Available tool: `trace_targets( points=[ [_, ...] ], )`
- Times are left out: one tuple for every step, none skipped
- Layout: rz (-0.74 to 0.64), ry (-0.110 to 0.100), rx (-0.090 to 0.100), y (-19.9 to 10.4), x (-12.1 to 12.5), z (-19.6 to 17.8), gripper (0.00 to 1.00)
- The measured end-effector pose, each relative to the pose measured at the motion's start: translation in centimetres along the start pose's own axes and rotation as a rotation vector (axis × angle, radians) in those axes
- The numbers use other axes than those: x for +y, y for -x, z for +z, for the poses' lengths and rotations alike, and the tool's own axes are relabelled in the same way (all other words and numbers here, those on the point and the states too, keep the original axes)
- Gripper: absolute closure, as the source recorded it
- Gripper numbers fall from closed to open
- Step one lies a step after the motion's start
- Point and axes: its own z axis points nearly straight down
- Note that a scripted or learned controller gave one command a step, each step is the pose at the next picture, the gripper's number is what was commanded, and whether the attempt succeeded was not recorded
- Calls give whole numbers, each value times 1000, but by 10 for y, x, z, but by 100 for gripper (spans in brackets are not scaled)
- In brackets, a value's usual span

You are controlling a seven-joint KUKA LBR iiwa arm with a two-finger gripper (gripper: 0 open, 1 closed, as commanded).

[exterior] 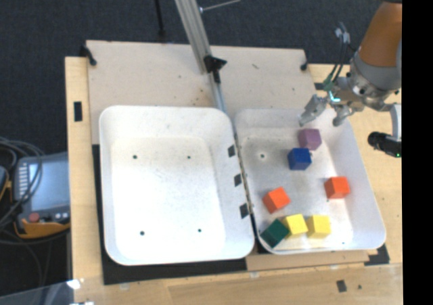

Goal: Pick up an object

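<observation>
Our pincer (327, 113) hangs spread and empty. The small purple cube (310, 138) sits just below it, touching the blue cube (299, 158); we might nudge both.

Two white bins are sitting on a tan bench (78, 182), both speckled with fine dark flecks: the left bin (118, 128) and the right bin (362, 182). In the right bin a purple block (310, 138) is showing pale lilac at twelve o'clock, a blue block (299, 158) just beneath it. Two orange blocks are glowing, one (337, 187) at three o'clock, one (276, 199) near the centre. Two yellow blocks (295, 224) (319, 225) and a dark green block (275, 232) are lining six o'clock. The arm (382, 33) is showing an orange band over grey.
</observation>
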Motion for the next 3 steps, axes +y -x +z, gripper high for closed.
trace_targets(
  points=[
    [-3, 4, -3, 0, 1, -3, 0],
    [1, 1, -3, 8, 7, 43, 0],
    [-5, 1, -3, 5, 12, 86, 0]
  ],
)
